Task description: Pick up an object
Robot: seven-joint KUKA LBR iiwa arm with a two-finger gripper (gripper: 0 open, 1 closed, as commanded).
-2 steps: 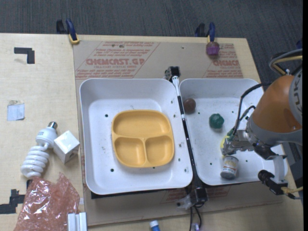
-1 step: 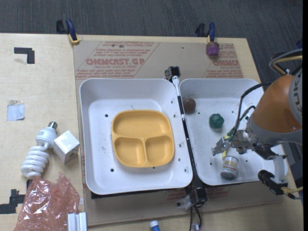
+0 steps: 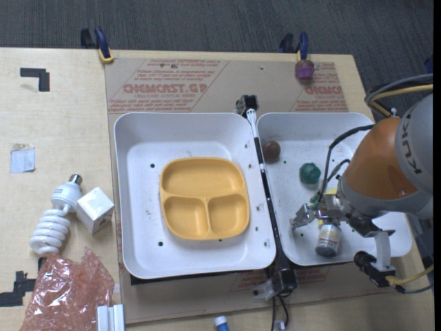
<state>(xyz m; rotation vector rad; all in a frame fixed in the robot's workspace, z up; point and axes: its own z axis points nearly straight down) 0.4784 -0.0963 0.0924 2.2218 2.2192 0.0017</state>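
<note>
Fingers (image 3: 303, 219) of the gripper (image 3: 311, 216) pointed toward the divider between the two white bins, low over the floor of the right bin (image 3: 289, 126); whether they were spread or closed could not be told, and nothing showed between them. Just beside the gripper, on its near side toward the bench's front edge, stood a small bottle (image 3: 329, 238) with a yellow label, close to the wrist. Beyond the gripper, toward the far wall, lay a green ball (image 3: 309, 173), and farther still a brown ball (image 3: 271, 150) near the divider. Across the divider from the fingers, well apart from them, a yellow divided plate (image 3: 204, 198) sat in the left bin (image 3: 138, 185). The arm (image 3: 382, 167), orange-banded, rose behind the gripper.
</note>
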